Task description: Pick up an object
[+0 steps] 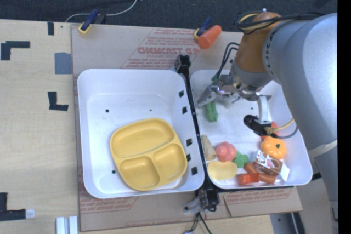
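My gripper (pixel 211 97) hangs low over the far left part of the right bin (pixel 285 112), close to the divider between the bins. A small green toy vegetable (pixel 211 113) lies on the bin floor right at the gripper's tip. Whether it touches the gripper cannot be told. Along the right bin's near side lie a pink-red ball (pixel 225 150), a yellow piece (pixel 221 171), a small green piece (pixel 241 160), an orange pumpkin (pixel 273 147), a printed packet (pixel 270 164) and red-orange pieces (pixel 255 174). A beige piece (pixel 208 146) rests by the divider.
The left bin (pixel 98 90) holds a yellow divided plate (pixel 148 153) toward its near side. An orange clamp (pixel 208 36) and a blue-yellow clamp (pixel 88 22) sit on the board's far edge. The grey arm (pixel 301 74) covers the right bin's right side.
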Robot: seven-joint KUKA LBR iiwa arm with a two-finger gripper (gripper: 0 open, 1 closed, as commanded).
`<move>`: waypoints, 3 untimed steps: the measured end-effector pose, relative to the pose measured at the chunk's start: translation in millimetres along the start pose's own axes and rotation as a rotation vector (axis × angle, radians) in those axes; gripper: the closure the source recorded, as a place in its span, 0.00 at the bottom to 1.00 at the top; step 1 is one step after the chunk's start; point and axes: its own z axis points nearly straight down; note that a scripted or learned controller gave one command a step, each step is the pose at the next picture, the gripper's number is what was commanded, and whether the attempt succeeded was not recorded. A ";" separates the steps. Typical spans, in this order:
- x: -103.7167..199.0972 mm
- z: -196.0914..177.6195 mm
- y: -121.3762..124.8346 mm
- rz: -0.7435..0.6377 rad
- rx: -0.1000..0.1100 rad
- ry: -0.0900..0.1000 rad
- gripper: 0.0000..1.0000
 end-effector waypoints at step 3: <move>-0.4 -6.6 6.3 0.000 0.001 0.002 0.00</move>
